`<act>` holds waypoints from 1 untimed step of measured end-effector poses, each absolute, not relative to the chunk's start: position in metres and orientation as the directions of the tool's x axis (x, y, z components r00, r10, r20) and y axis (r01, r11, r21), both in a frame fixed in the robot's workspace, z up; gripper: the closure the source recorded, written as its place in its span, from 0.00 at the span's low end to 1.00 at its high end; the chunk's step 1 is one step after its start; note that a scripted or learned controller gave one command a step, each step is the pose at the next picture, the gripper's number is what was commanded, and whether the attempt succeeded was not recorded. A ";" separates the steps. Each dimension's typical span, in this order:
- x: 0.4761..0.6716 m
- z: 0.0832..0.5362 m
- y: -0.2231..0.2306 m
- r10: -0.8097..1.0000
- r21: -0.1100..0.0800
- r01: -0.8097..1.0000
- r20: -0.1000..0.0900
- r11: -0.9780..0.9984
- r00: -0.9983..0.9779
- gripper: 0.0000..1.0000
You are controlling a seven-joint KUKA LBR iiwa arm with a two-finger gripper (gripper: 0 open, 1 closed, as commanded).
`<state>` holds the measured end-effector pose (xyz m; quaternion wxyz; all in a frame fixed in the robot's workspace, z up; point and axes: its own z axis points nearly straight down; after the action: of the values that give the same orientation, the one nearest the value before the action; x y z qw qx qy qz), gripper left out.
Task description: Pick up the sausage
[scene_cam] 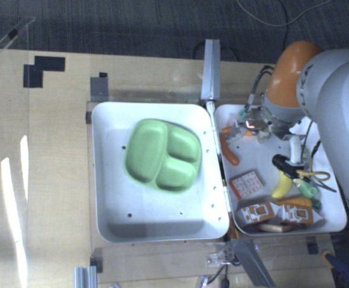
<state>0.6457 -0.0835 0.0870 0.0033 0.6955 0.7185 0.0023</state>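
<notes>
Desk [54, 161], pale wood, carries two white bins side by side.

Left bin [111, 221]: one green plate [162, 155] with three wells, lying flat, a little toward the far side of centre.

Right bin [255, 158]: cluttered.
- Sausage [229, 151]: orange-red, lying flat along the bin's left wall in the far half. It is slanted, with its far end nearer the wall and its near end angled right.
- Cracker [247, 183]: square with a grid pattern, flat, just near of the sausage and apart from it.
- Banana [282, 186]: yellow, right of the cracker, roughly mid-bin.
- Packets [276, 212]: brown and white, in a row along the near wall.

Arm [336, 101]: grey and bulky, entering from the right and covering the bin's far right corner. Orange band [291, 71] sits above the wrist.

End effector [250, 126]: low over the far part of the right bin, just right of the sausage's far end. Nothing is visibly gripped. Spread or pressed together: cannot tell, as the tip is too small and cluttered to read. The sausage rests on the bin floor.
</notes>
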 end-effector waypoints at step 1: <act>0.647 0.096 -0.081 0.999 0.009 0.999 0.001 0.038 -0.038 1.00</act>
<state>0.6474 -0.0813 0.0961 0.0028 0.6935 0.7204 0.0038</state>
